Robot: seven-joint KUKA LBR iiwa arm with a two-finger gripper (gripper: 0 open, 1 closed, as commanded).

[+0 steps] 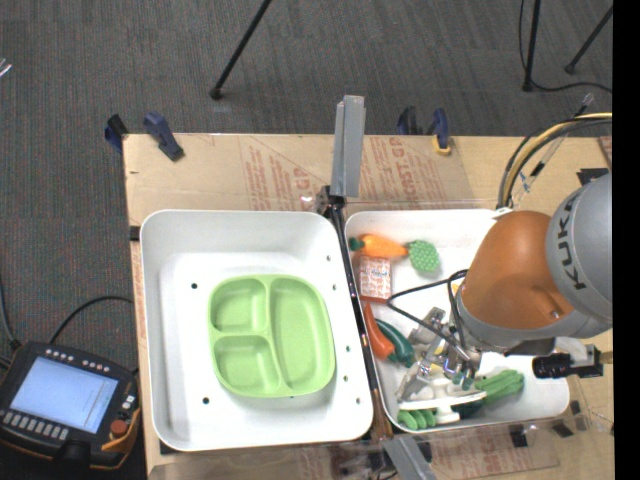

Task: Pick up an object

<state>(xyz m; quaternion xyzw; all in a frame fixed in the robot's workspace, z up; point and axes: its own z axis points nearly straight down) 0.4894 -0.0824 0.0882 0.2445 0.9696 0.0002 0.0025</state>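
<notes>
My gripper [432,360] is low in the right bin [470,223], over its front half, with the orange wrist band above it. Just below the gripper lie a white piece [455,401] and green pod-shaped toys [503,383]. To its left lies an orange and green tool [383,335]. Toward the back of the bin sit an orange carrot [384,246], a round green textured toy [424,256] and a small orange and white packet [374,277]. Nothing is visibly lifted off the bin floor.
The left bin [170,268] holds a light green divided plate [270,336]. A grey upright post [348,148] stands behind the wall between the bins. Black cables loop from the wrist across the right bin. A teach pendant [65,398] lies on the floor at the left.
</notes>
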